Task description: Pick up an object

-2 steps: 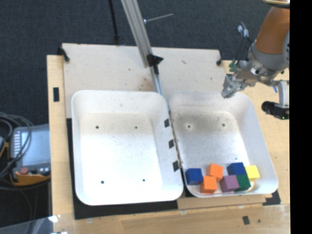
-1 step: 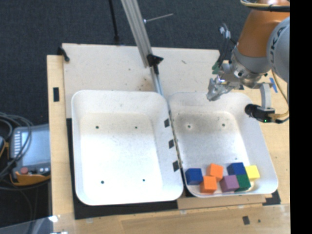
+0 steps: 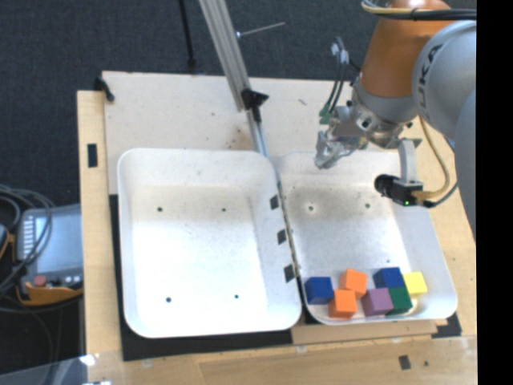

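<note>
My two-finger metal claw [image 3: 327, 157] hangs at the right-hand shallow white plastic bin's [image 3: 417, 231] eleven o'clock corner, grip state unreadable, so I judge I'm approaching: next I swing toward five o'clock, over the small coloured cubes [image 3: 367, 289].

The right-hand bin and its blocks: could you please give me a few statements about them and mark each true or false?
1. The blocks are clustered at the near end of the right bin. True.
2. The gripper hangs over the blocks. False: it is at the far end of that bin, well apart from them.
3. A yellow block sits at the cluster's right edge. True.
4. The left bin holds a blue block. False: both blue blocks lie in the right bin.
</note>
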Controlling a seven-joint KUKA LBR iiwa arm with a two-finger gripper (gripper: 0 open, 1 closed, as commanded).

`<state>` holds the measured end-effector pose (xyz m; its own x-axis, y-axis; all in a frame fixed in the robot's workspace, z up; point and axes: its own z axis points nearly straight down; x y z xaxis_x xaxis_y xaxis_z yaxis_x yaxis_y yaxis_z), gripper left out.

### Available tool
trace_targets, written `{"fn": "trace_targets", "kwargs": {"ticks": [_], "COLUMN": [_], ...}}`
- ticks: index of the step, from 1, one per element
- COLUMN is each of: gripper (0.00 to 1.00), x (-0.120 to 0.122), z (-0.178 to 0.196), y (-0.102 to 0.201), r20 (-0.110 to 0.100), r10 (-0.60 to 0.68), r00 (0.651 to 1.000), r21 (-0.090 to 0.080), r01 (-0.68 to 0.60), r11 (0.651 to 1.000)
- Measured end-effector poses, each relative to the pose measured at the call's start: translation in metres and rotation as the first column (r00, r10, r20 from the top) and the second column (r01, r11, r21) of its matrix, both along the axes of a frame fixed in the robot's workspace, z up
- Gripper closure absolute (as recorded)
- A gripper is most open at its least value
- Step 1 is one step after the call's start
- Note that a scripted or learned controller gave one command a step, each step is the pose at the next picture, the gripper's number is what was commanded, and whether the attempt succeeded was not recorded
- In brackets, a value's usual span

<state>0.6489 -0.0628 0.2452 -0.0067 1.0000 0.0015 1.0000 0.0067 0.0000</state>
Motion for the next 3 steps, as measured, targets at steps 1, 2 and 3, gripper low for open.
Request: {"fn": "trace_targets", "kwargs": {"ticks": [1, 2, 3], "gripper": [1.00, 1.00, 1.00], "x": [-0.024, -0.035, -0.061], "z": [0.007, -0.004, -0.003], "y": [0.047, 0.103, 0.159], "r20": [0.000, -0.002, -0.002], "r10": [0.000, 0.000, 0.001], "r00": [1.000, 1.000, 1.000], "r21": [0.000, -0.001, 0.000], "r01": [0.000, 0.000, -0.001], "r11": [1.000, 1.000, 1.000]}}
